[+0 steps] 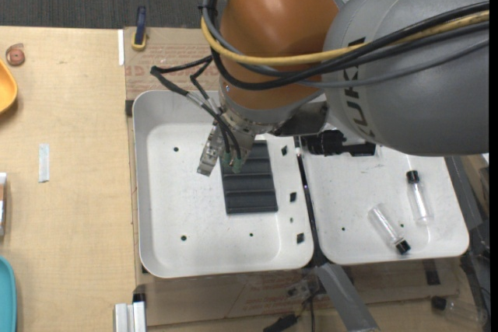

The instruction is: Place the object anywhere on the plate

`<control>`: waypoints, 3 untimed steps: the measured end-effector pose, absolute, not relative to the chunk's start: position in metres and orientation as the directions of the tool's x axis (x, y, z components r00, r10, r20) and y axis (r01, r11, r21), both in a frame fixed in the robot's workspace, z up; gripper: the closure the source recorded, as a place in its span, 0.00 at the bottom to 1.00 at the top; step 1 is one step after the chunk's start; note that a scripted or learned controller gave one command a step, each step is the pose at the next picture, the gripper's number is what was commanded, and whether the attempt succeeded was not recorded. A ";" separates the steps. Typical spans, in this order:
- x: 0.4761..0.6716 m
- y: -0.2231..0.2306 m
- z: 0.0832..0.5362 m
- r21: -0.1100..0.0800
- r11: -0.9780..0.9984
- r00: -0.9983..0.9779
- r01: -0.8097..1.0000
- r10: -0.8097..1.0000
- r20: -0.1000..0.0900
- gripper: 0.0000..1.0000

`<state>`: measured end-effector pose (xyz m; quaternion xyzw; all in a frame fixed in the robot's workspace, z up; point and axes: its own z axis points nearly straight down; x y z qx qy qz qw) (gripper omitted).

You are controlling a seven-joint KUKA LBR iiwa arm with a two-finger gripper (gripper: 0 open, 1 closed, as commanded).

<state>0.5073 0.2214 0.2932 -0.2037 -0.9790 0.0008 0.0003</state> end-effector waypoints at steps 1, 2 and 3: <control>0.507 0.221 0.293 -0.002 0.917 -0.917 0.399 0.399 0.000 0.00; 0.509 0.220 0.302 -0.002 0.916 -0.916 0.402 0.402 0.000 1.00; 0.479 0.228 0.264 0.000 0.989 -0.989 -0.150 -0.150 0.001 1.00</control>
